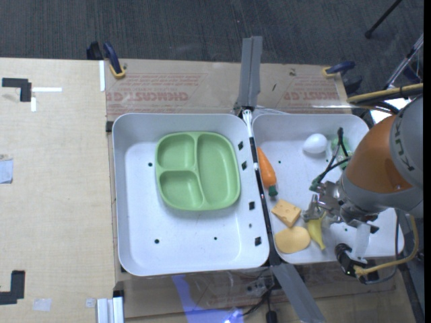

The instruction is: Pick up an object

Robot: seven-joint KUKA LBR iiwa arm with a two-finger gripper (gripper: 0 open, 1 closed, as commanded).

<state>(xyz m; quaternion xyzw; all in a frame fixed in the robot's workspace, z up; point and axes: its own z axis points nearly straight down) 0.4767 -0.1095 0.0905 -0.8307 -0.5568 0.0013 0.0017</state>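
Gripper (315, 215): low in right bin (296, 128), over yellow banana (317, 234); grip state cannot be told. Nearby: cheese wedge (287, 213), carrot (267, 169), white egg (314, 143). Left bin (135, 247): green divided plate (198, 171).

Fixed above the desk (54, 194), looking down at a slant on both white bins (128, 247), fairly near; arm (384, 160) entering from the right.

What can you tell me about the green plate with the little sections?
The pale green plastic divided plate is a rounded square with three compartments: one long one on its right side and two smaller ones on its left. It lies flat, slightly turned, in the upper middle of the left white bin. Nothing sits in it or touches it.
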